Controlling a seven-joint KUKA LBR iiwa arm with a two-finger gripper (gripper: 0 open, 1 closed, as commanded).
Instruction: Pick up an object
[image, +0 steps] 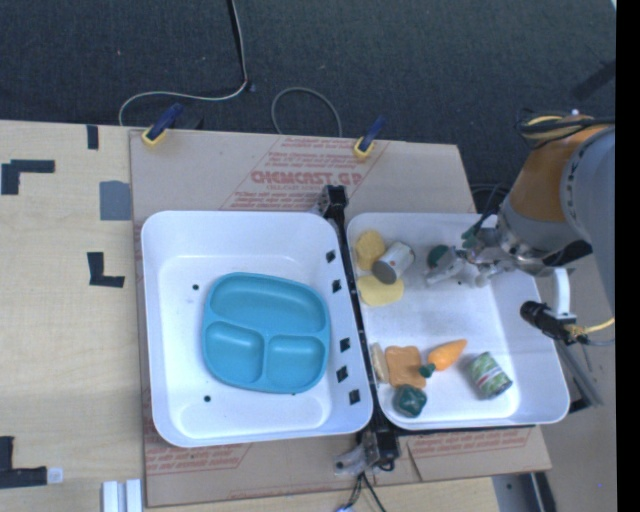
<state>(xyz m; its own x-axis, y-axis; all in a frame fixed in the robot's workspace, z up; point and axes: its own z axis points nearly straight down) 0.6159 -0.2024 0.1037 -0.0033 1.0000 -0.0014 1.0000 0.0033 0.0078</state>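
The arm's hand (462, 262) sits low in the upper part of the right white bin (520, 330), near a small dark green object (438, 257); whether it is released or clenched I cannot tell.

Candidate objects all lie in that bin: a silver cylindrical can (393, 261) touching two yellow round pieces (376, 272), an orange carrot-shaped toy (446, 352), an orange block (402, 365), a dark teal lump (410, 401) and a green-labelled can (488, 375).

Risk, in my judgement: the can may roll away on the slick plastic, and the crowded cluster by the divider invites a glancing miss.

The left white bin (170, 300) holds a blue sectioned plastic tray (265, 333). Both rest on cardboard sheeting (240, 170) over a pale wooden tabletop (50, 330); dark carpet (400, 60) lies beyond.
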